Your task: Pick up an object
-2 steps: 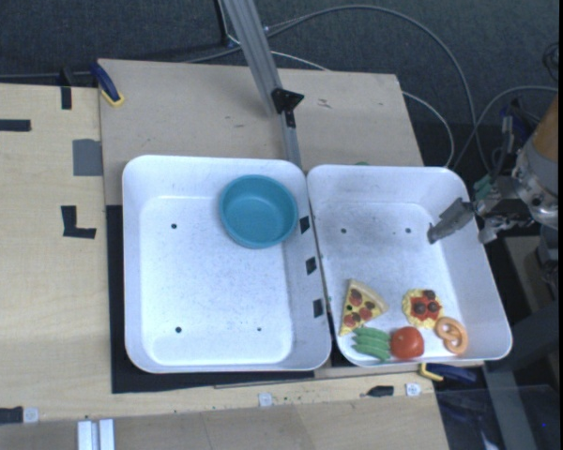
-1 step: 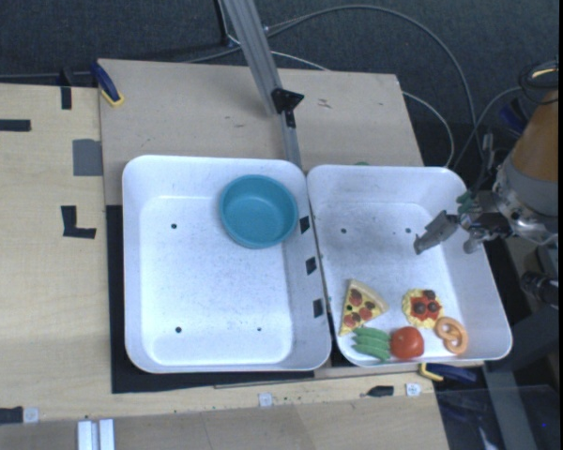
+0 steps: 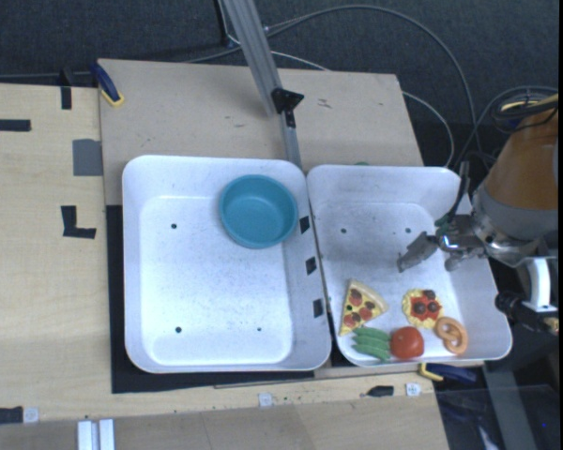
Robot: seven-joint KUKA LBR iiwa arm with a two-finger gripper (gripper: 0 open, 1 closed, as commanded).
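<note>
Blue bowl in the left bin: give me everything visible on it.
The blue bowl is round, plain teal-blue, with a smooth matte look like plastic. It sits upright, open side up, and nothing shows inside it. It rests on the floor of the left bin, in the far right corner, close to the far wall and the wall shared with the right bin. Nothing else touches it; the gripper is over the other bin.
</note>
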